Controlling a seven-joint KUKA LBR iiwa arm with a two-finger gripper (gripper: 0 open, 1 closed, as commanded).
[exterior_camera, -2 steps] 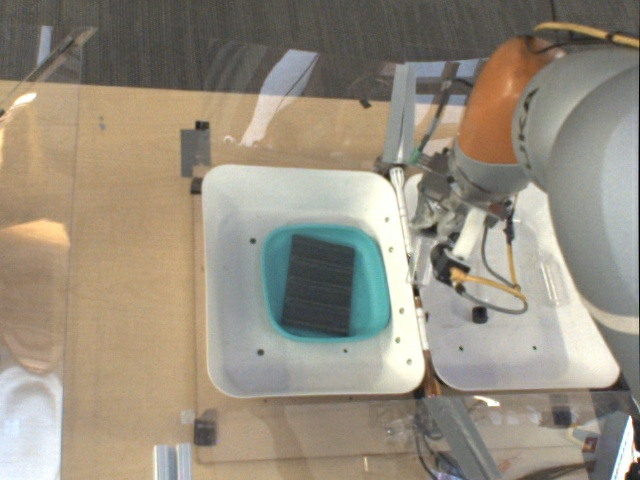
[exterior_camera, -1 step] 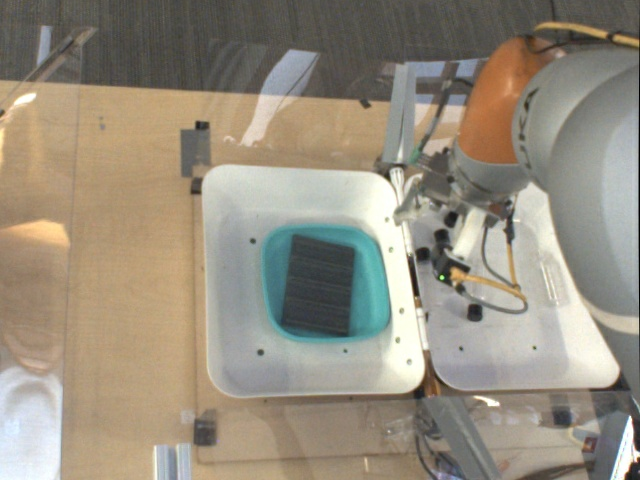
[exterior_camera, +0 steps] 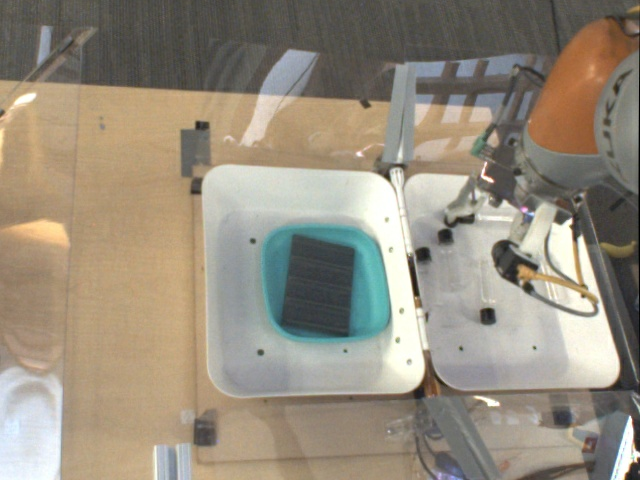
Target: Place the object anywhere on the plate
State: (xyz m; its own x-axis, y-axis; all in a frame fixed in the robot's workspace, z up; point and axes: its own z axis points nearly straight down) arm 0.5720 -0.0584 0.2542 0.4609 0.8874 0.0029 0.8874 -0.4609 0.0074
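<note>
Dark ribbed block (exterior_camera: pixel 320 284) lies flat on the teal plate (exterior_camera: pixel 373 288), well inside its rim. The plate sits in the left bin (exterior_camera: pixel 230 268). Gripper (exterior_camera: pixel 470 203) hangs over the right bin (exterior_camera: pixel 560 353), well apart from the block. Jaws apart or together: cannot tell.

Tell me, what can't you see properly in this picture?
1. Camera view: middle of the teal plate, covered by the dark ridged block.
2. The small black bits in the right bin: too small to name.
3. That bin's far corner: behind the arm, which the picture's edge cuts off.
</note>
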